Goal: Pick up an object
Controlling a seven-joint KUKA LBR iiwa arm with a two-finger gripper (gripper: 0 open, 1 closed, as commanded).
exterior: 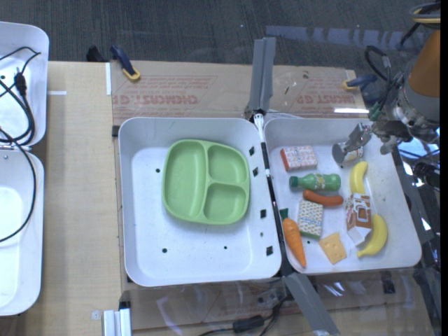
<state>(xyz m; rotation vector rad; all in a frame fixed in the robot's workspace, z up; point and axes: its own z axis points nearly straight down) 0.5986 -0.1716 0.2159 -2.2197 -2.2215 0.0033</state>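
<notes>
The thing nearest to being picked is the small yellow plastic banana (pixel 358 176). It lies in the right white bin (pixel 413 257), near the top right part, just under the gripper (pixel 350 148). It looks like a toy, so it is likely light and hard, and its smooth skin may be a bit slippery. The best place to take hold looks like its middle, across the thin way, so it does not spin or pop out.

The gripper hangs just above and to the left of this banana. It holds nothing. I cannot tell if its fingers are spread or pressed together, as they are small and blurry here.

Left of the banana lies a green plastic bottle (pixel 316 182) on its side, and just below that an orange toy sausage (pixel 323 199). A pink and white box (pixel 299 157) sits higher up. Lower down are a checked snack packet (pixel 310 218), an orange toy carrot (pixel 294 241), a yellow cheese wedge (pixel 333 248), a red and white carton (pixel 359 214) and a bigger yellow banana (pixel 375 236).

The left white bin (pixel 140 257) holds a light green plate with three parts (pixel 206 181). Both bins rest on the brown surface (pixel 77 187).
</notes>
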